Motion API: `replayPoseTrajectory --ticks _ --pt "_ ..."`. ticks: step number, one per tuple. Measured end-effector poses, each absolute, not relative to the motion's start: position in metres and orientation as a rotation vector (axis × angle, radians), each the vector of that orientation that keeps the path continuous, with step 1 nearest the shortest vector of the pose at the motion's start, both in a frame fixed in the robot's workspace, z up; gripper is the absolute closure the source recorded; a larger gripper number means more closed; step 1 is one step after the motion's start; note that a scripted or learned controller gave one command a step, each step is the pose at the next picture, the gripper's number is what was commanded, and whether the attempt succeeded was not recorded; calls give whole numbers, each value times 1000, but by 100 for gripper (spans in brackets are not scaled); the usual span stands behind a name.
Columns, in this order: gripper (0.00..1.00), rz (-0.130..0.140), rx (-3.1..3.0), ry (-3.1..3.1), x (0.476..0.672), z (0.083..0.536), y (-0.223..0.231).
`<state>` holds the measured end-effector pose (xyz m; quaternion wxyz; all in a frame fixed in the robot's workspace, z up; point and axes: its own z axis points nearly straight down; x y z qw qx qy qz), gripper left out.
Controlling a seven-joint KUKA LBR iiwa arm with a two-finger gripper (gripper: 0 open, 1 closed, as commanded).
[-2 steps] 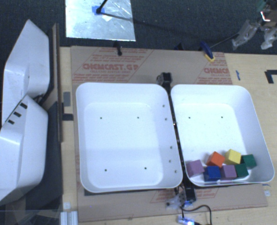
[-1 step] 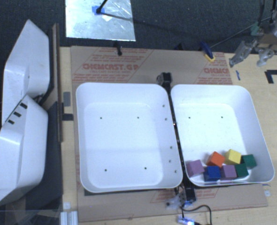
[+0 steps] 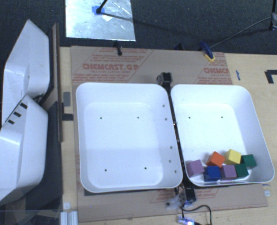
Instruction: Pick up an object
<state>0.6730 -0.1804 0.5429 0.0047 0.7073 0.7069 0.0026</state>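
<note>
Blocks crowd the near right corner of the right bin [image 3: 251, 102]: orange block [image 3: 216, 159], yellow block [image 3: 233, 156], blue block [image 3: 212, 173] touching. I cannot tell the hand's state. Best, I judge, to take the purple block [image 3: 194, 167] at the cluster's left edge.

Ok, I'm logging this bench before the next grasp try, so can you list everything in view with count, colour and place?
bins: 2, white, side by side on the bench
purple blocks: 2, purple, near edge of the right bin
orange block: 1, orange, same cluster, behind the blue one
yellow block: 1, yellow, right of the orange one
blue block: 1, blue, between the purple ones
green blocks: 2, green, right end of the cluster
metal sheet: 1, silvery, on the dark floor beyond the bench
white housings: 2, white, left of the bench
</note>
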Motion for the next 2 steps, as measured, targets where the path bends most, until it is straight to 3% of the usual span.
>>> replayPoseTrajectory --ticks 1,2 --pt "0 -7 2229 2224 674 423 -214" --pt "0 -4 2224 2225 674 350 -214"
